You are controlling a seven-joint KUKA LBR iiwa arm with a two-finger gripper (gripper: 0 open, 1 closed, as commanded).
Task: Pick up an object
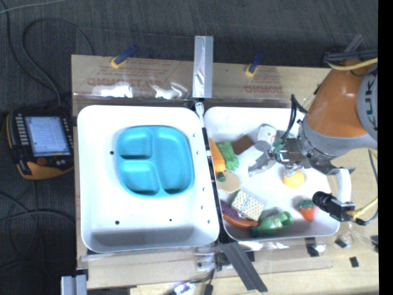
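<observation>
Dark carpet lies all round the bench (141, 72), with a teach pendant (40, 141) parked on the floor well off the left bin's outer side, cable trailing, out of the arm's way.

Biggest thing on the bench: the left bin (98, 226), and sitting square in its middle is a blue divided tray (153, 160), apparently a drop spot kept free of clutter.

Touching the left bin along a shared wall is the right bin (245, 118), and that is where all the candidates are heaped. The arm (341, 112) leans in over the right bin from its far side, orange band up, wrist tipped down toward the floor of the bin.

Now the gripper (263, 161): its fingers are spread apart, pointing back toward the left bin, and nothing sits between them. No catch yet, by my read; it looks like an approach onto bare white floor among the objects.

Objects, large to small: a green vegetable (273, 223) and a checkered block (247, 204) near the bin's front wall, a carrot (217, 158) lying along the shared wall beside a green piece (228, 155), a brown block (243, 144), a yellow piece (294, 177) just beside the wrist, a small strawberry (306, 209). The nearest targets flank the fingers rather than lie between them.
</observation>
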